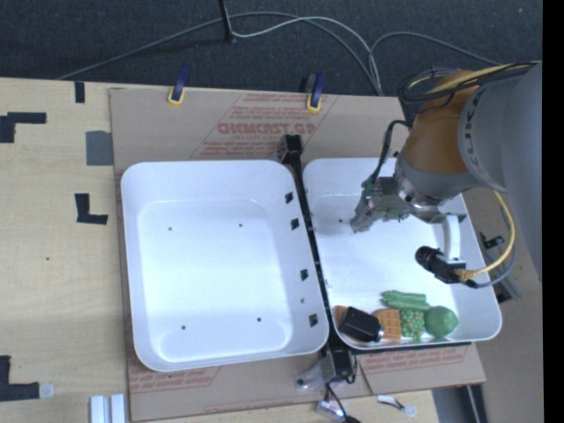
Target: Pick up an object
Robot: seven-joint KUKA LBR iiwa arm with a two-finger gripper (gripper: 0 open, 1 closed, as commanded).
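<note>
Green toy point(441, 321), orange block point(388, 322), black object point(360, 324), right bin's point(352, 263) near edge

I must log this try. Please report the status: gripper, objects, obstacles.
Gripper over right bin, far end. Objects clustered at near edge, apart from gripper. Nothing between them.

Left bin point(141, 236) floor open all over, walls the only limit. Right bin point(352, 263) centre floor free; clutter packed at its 6 o'clock wall: black object point(359, 324), orange block point(389, 321), green pod point(404, 300), green ball point(441, 321). Arm point(445, 148) overhangs the 1 o'clock corner. Black divider strip point(304, 236) runs between the bins.
</note>
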